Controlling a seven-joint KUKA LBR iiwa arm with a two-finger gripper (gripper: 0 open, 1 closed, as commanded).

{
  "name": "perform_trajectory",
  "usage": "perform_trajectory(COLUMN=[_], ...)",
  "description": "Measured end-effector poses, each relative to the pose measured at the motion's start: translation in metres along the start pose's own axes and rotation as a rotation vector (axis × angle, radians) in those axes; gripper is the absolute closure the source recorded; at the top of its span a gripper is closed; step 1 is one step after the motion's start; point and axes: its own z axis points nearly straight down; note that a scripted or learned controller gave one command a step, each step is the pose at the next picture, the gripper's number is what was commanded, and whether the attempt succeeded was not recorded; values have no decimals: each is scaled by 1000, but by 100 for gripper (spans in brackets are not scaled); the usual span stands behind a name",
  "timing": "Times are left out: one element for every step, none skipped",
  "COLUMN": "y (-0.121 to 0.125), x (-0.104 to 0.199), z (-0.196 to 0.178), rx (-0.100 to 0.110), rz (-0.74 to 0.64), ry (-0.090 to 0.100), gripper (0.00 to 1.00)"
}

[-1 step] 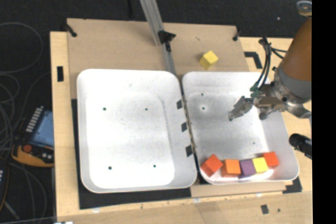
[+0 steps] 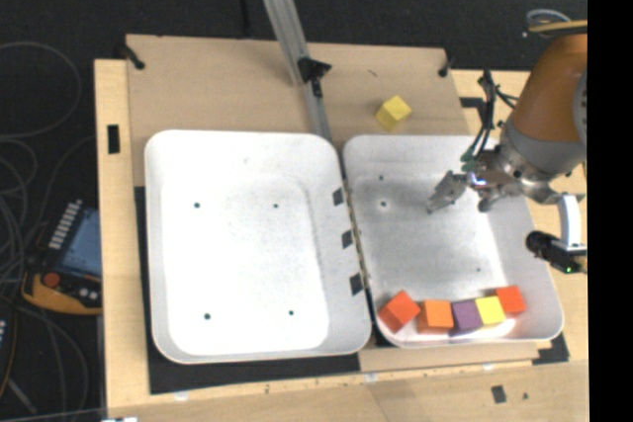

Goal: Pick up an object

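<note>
So the arm comes in from the right and the gripper (image 2: 463, 194) is hanging over the upper middle of the right bin (image 2: 415, 163), fingers spread apart with nothing between them. The pickable stuff is well apart from it: five small blocks lined up against the near wall of that bin, a tilted orange-red block (image 2: 400, 308), then an orange block (image 2: 436, 313), a purple block (image 2: 465, 315), a yellow block (image 2: 491, 310) and a second orange-red block (image 2: 510, 299). There's also a yellow cube (image 2: 393, 112) sitting out on the bench (image 2: 227, 84) beyond the bins, and the left bin (image 2: 247, 242) just sits alongside. The row's long axis runs roughly left to right along the wall, bending up a bit at the right end; each block is basically a cube, so it has no real long axis of its own. The middle three touch each other, so closing along the row probably jams a finger into a neighbour. Better bet looks like the tilted block at the left end, which has the most free room, with the fingers turned to match its rotated faces and kept off the wall before coming down.
</note>
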Motion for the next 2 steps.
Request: perform_trajectory(y=[-57,-51], x=[45,-12], z=[58,17], rx=[5,-9], rz=[-1,1], ry=[6,-1], gripper=[0,0])
